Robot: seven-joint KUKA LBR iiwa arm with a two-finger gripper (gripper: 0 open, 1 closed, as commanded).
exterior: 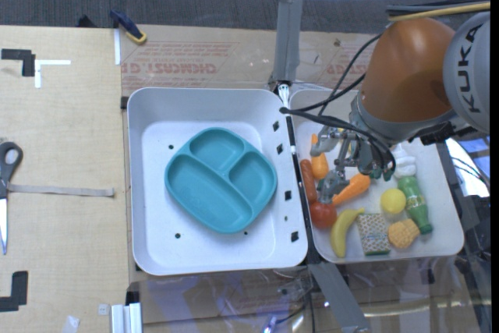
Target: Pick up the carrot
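While the arm is reached in from the right, its orange band [409, 70] is seen high over the right bin [444, 246], and the gripper [341, 175] is lowered among the toy food there. The carrot [352, 188] is found lying at a slant just beside and below the gripper's tip, touching or nearly touching it; whether it is clasped cannot be told, as the tip is lost in cables and metal. A red tomato [323, 214] is set just below, with a banana [342, 230] beside it. Further right, a lemon [393, 201], a green bottle [415, 207], a corn cob [403, 233] and a speckled packet [374, 233] are gathered. The left bin [148, 246] is occupied by a teal divided plate [221, 179]. Scissors [6, 191] are laid on the bench at far left.
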